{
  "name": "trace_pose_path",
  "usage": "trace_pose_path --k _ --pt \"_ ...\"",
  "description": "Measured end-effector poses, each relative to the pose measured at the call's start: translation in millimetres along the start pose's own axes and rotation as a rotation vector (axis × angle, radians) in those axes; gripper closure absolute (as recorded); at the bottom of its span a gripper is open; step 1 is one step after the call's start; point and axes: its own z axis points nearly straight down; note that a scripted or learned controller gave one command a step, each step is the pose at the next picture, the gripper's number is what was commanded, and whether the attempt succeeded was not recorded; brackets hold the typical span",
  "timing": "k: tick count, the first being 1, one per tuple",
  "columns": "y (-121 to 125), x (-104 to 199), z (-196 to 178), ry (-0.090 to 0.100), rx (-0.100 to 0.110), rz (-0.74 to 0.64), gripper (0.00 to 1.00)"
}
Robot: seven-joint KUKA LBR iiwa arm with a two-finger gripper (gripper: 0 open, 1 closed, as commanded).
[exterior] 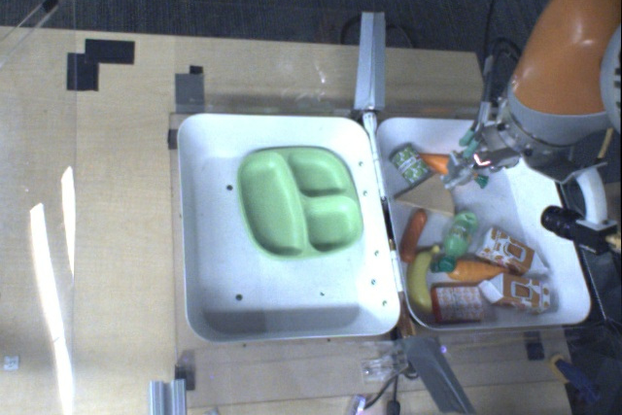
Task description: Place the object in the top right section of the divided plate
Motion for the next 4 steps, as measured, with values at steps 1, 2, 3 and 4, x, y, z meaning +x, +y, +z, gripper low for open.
trace_pose_path --k 1,2,3,4 --pt "2 1 -12 -0.002 -0.006 -0.007 1.0" --pt "-80 -68 87 0.001 0.002 -0.066 1.0" --pt "-43 1 82 0.002 0.001 -0.241 1.0" --pt "-24 81 82 0.003 -0.001 -0.457 1.0"
